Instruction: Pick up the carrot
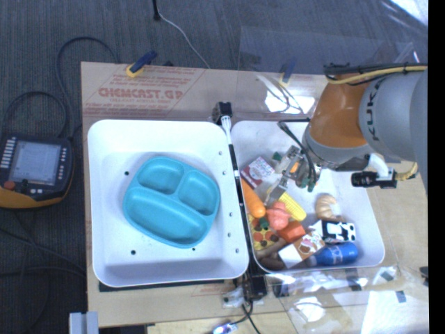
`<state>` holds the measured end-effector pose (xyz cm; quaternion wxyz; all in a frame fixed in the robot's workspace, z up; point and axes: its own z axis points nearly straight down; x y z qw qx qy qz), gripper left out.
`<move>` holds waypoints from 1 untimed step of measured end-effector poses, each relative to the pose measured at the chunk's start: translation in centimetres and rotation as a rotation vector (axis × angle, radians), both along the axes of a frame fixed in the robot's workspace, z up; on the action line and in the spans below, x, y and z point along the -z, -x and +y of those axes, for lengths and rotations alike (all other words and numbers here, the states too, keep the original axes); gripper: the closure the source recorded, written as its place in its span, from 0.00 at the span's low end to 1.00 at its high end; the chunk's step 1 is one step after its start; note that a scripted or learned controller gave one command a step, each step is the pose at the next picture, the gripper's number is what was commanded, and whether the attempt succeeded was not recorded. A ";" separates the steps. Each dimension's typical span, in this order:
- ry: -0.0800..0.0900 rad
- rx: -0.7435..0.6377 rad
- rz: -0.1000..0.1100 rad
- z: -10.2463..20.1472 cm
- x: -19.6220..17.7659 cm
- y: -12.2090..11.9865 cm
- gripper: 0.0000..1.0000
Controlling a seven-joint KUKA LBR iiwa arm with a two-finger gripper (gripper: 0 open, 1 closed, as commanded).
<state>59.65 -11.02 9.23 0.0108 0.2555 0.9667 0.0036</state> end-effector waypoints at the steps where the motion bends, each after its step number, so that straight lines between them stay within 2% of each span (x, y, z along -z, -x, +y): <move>1: 0.003 -0.001 -0.009 0.0 -1.2 -0.3 1.00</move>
